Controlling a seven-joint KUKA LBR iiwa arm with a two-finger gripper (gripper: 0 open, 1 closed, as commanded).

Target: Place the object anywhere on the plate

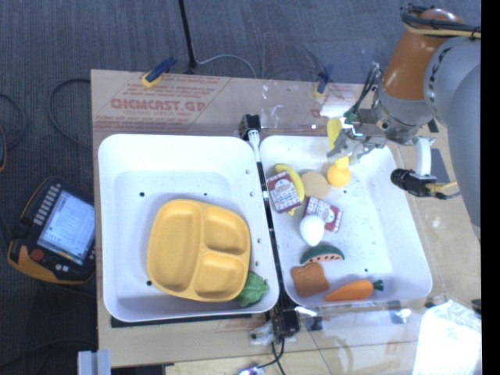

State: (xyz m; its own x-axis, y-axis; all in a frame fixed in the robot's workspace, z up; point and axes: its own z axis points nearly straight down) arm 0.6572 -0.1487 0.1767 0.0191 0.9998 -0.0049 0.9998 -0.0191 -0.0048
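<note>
Plate [199, 250]: glossy yellow, 3 compartments.

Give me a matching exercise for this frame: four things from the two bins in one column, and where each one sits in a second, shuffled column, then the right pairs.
Things:
1. plate
2. carrot
3. egg
4. pincer

Places:
A. near front edge of the right bin
B. over the far end of the right bin
C. in the left bin
D. middle of the right bin

Pairs: 1-C, 2-A, 3-D, 4-B
</note>
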